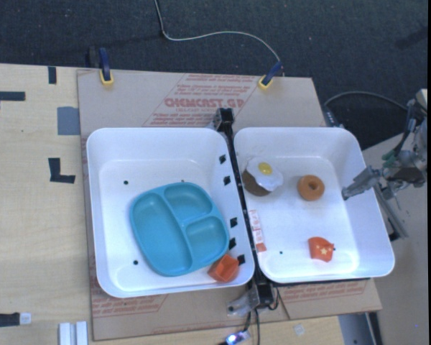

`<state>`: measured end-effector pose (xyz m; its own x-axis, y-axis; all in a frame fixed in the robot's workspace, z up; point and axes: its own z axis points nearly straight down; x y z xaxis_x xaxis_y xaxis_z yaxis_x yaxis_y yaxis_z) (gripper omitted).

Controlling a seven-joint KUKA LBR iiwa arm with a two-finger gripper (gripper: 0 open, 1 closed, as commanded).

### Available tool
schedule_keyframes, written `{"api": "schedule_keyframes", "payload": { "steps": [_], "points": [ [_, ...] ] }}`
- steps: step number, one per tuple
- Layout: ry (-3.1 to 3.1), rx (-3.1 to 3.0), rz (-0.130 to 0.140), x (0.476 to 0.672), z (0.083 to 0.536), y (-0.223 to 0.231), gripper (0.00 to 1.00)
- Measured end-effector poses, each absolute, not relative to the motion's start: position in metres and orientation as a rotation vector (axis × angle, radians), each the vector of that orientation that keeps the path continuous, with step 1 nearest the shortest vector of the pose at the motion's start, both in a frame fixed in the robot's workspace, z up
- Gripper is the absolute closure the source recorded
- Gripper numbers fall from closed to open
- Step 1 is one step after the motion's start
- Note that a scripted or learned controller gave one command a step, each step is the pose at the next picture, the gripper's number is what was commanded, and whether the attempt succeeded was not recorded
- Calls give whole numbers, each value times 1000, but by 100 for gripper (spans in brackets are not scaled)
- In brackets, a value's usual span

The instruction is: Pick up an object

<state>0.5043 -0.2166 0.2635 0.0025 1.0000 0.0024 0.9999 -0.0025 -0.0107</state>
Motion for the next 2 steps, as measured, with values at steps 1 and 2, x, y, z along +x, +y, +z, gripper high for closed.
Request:
{"api": "schedule_keyframes", "payload": {
  "steps": [1,2],
  "points": [
    [-2222,-2220,2,506,268,-216,0],
    [-2218,-2218,6,505,224,-220,0]
  ]
}}
